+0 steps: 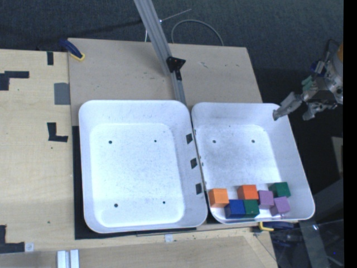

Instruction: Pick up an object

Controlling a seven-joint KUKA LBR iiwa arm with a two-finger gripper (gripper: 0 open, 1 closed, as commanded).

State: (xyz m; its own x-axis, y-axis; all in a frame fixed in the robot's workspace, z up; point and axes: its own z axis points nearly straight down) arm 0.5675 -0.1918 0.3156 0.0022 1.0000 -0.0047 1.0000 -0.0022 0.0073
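Gripper (294,109): I see it spread apart, holding nothing, above the right bin's (245,149) far right rim.
Blocks (251,200): clustered at this bin's near edge, well apart from the gripper.

Gripper (294,108) hovers at the right bin's (290,149) far right rim, fingers spread and holding nothing. Coloured blocks (251,200) huddle along that bin's near edge; left bin (89,149) alongside.

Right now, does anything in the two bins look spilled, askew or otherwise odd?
Nothing spilled or damaged. The blocks are all crowded along the near edge of the right bin, several touching and turned at different angles. The arm sits past that bin's far right corner.
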